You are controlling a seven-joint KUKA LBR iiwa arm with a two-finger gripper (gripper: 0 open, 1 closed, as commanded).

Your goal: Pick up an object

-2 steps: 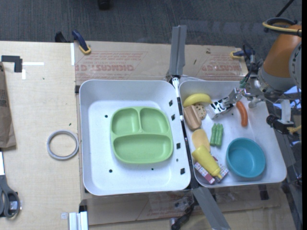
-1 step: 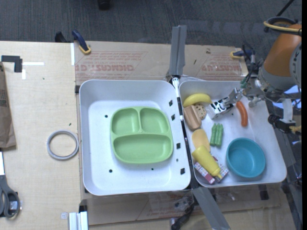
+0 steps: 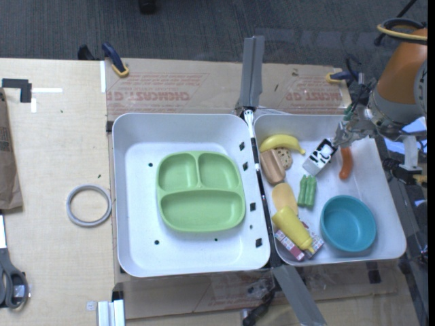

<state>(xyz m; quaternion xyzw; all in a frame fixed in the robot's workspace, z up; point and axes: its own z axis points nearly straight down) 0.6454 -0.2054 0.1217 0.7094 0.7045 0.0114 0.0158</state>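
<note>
**Tool over right bin, near black-and-white item**

A small black-and-white object (image 3: pixel 320 156) is seen tilted in the upper part of the right bin (image 3: pixel 387 182), just beside an orange carrot-like piece (image 3: pixel 346 163). The tool (image 3: pixel 346 131) is positioned right above these two, at the bin's far right; whether it is open or closed cannot be told, and nothing is seen gripped in it.

Also counted in the right bin: one banana (image 3: pixel 281 142), one brown bread-like piece (image 3: pixel 272 165), one green pod (image 3: pixel 307 190), one pale yellow piece (image 3: pixel 284 197), one yellow bottle (image 3: pixel 295 228) lying over a pinkish packet (image 3: pixel 289 246), one blue bowl (image 3: pixel 348 224).

In the left bin (image 3: pixel 129 182), one green divided plate (image 3: pixel 200 191) is laid.

On the table (image 3: pixel 54 155), one tape ring (image 3: pixel 89 204) is seen left of the bins. Mirrored print on the cardboard (image 3: pixel 177 87) behind the bins cannot be read reliably.
</note>
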